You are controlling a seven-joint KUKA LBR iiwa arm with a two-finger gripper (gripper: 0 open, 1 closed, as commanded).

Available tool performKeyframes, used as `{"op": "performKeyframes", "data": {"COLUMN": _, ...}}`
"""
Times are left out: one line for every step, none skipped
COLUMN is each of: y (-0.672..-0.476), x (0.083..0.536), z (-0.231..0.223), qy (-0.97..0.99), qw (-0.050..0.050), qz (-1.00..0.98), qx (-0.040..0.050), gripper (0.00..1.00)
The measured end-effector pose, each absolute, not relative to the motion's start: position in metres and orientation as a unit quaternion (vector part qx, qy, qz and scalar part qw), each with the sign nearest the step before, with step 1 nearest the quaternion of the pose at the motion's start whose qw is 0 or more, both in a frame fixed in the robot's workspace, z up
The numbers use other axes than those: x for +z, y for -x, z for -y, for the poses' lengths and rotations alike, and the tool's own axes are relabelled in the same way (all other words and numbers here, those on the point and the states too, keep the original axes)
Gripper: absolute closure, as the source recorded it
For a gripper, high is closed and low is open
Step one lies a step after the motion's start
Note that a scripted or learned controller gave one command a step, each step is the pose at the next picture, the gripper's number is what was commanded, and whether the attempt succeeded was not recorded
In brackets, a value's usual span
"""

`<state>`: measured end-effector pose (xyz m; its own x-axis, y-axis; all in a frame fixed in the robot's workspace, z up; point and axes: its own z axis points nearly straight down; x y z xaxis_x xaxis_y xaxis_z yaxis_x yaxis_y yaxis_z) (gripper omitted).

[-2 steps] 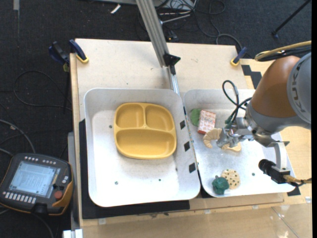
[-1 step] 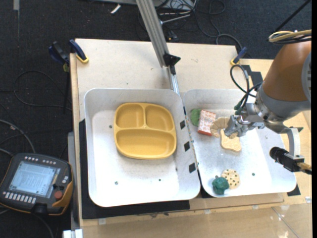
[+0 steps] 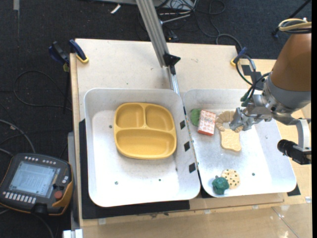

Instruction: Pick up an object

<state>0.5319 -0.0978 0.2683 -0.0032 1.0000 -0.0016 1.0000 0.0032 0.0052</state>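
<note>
Low in the upper middle of the right bin (image 3: 277, 177): the gripper (image 3: 238, 125), poised over a pale tan, bread-like piece (image 3: 231, 141) and a second pale piece (image 3: 225, 118) just left of it. Too small and dark to tell whether apart or together, and nothing clearly seen between its tips. Above it, reaching in from the right, the grey arm (image 3: 277, 95) with its orange band (image 3: 297, 58), bent downward toward the bin, black cables looping beside the wrist.

Just left of the pale pieces, a small red and white carton (image 3: 206, 122), lying flat, and beside that a green item (image 3: 195, 115) close to the bin's left wall. Near the front edge of the same bin, well apart from the gripper, a spotted cookie (image 3: 231, 178) touching a dark green broccoli-like piece (image 3: 220, 184).

In the left bin (image 3: 99, 182), a yellow divided plate (image 3: 145, 130) with three compartments, sitting toward the middle. Rising from between the two bins toward the top of the view, a slanted metal post (image 3: 153, 26). At the bench's back corners, clamps (image 3: 77, 51). On the floor at lower left, a teach pendant (image 3: 34, 181) with a lit screen.
</note>
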Motion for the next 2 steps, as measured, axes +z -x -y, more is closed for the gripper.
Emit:
{"op": "performKeyframes", "data": {"y": -0.562, "x": 0.269, "z": 0.046, "qy": -0.704, "qw": 0.001, "qz": -0.710, "qx": 0.0013, "gripper": 1.00}}
{"op": "performKeyframes", "data": {"y": -0.586, "x": 0.261, "z": 0.010, "qy": -0.705, "qw": 0.000, "qz": -0.710, "qx": 0.0005, "gripper": 1.00}}
